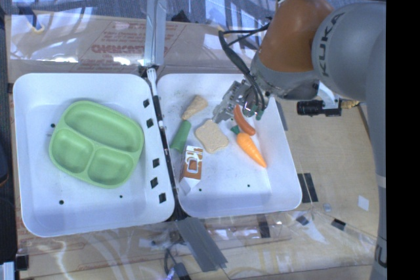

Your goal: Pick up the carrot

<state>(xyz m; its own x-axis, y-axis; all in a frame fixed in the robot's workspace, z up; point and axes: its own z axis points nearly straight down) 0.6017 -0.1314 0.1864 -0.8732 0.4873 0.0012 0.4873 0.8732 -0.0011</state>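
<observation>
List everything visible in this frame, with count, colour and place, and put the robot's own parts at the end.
left bin: 1, white, left half of the bench
right bin: 1, white, beside the left bin
divided plate: 1, green, three compartments, in the left bin
carrot: 1, orange, right side of the right bin
sausage: 1, red-orange, just above the carrot, under the gripper
bread slice: 1, tan, middle of the right bin
biscuit piece: 1, tan, upper part of the right bin
green stick: 1, green, by the right bin's left wall
small carton: 1, orange and white, lower left of the right bin
arm: 1, grey with orange band, from the right
gripper: 1, over the sausage
</observation>
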